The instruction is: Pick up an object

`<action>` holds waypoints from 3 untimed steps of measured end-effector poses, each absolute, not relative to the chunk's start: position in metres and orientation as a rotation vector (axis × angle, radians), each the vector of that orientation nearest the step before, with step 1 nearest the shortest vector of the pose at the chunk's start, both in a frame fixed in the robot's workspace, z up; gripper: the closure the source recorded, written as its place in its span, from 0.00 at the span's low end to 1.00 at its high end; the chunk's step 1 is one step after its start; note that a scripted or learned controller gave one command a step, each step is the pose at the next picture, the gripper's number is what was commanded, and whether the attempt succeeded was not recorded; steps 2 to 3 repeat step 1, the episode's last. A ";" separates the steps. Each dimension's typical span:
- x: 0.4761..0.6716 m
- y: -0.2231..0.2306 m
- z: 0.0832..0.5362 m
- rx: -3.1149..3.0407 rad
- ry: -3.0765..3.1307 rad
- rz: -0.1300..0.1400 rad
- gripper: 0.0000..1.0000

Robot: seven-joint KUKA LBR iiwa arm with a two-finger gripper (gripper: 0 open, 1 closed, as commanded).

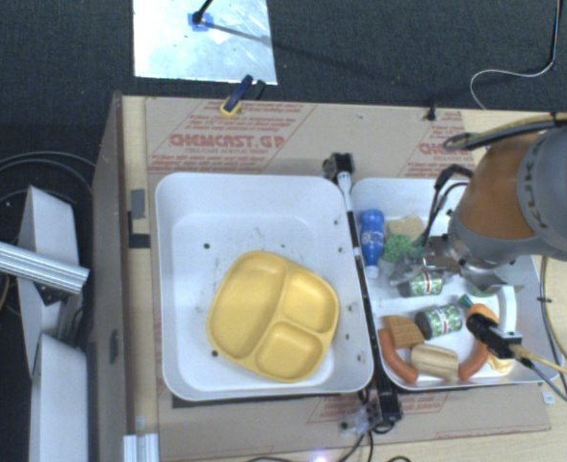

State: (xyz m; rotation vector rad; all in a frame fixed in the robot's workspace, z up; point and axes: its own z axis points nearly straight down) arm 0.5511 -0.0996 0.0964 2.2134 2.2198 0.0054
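My gripper hangs low over the middle of the right bin, with the grey and orange arm coming in from the right. Right under its tip lies a green-labelled can. A second green can lies just in front of it. To the left are a blue bottle, a green broccoli piece and a tan piece. Along the bin's front lie a brown cracker, a bread roll and an orange sausage.
The left bin holds a yellow divided plate. The wall between the two bins runs just left of the blue bottle. A cardboard sheet lies under both bins.
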 end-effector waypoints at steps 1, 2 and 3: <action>0.538 -0.053 0.207 2.216 2.224 0.004 1.00; 0.538 -0.053 0.207 2.216 2.224 0.004 1.00; 0.538 -0.053 0.207 2.216 2.224 0.004 1.00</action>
